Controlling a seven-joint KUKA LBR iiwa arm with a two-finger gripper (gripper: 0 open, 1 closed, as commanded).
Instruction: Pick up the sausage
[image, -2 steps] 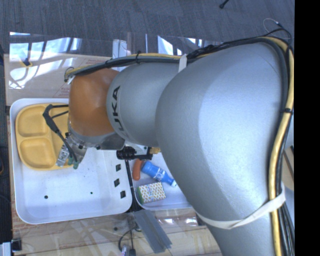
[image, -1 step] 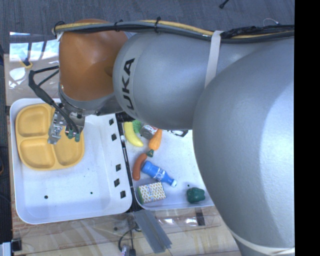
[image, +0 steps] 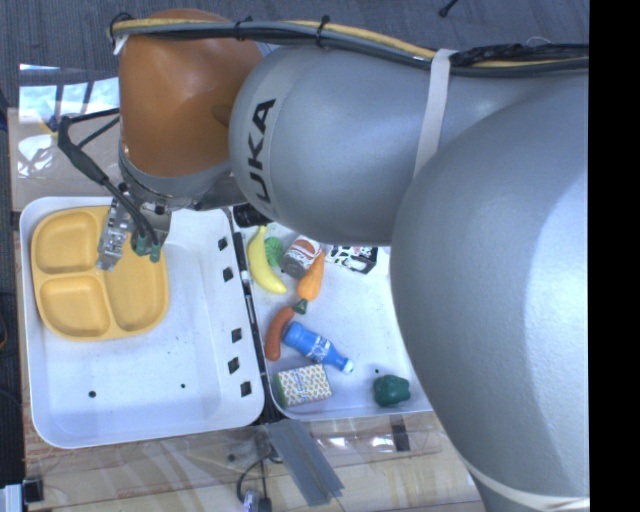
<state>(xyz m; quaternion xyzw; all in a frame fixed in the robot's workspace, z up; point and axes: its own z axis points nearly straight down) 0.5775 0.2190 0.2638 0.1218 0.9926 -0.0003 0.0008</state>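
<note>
- The gripper (image: 128, 243) hangs over the left bin (image: 150, 400), above the upper right part of the yellow divided plate (image: 95, 275); from here I cannot tell whether it is spread or closed, and nothing shows caught in it.
- The sausage (image: 277, 333), a short reddish-orange piece, lies in the right bin (image: 345, 405), close against the wall that the two bins share.
- So the sausage sits to the gripper's right and lower in the view, across that shared wall; as I judge it, the arm has to cross over the divider before it can come down.
- Its long axis runs nearly up and down the view, leaning a little to the right at the top, almost in line with the divider.
- The blue bottle (image: 316, 347) lies just beside it on the right, its near end seeming to touch or almost touch the sausage.
- The carrot (image: 311, 279) is just above it, with the banana (image: 262, 262) and a small can (image: 298, 256) beyond.
- A patterned block (image: 303, 384) sits just below, and a green lump (image: 391, 390) lies well to the right.
- The wall on one side and the bottle on the other leave little room, so a grasp across the sausage's width looks tight to me.
</note>
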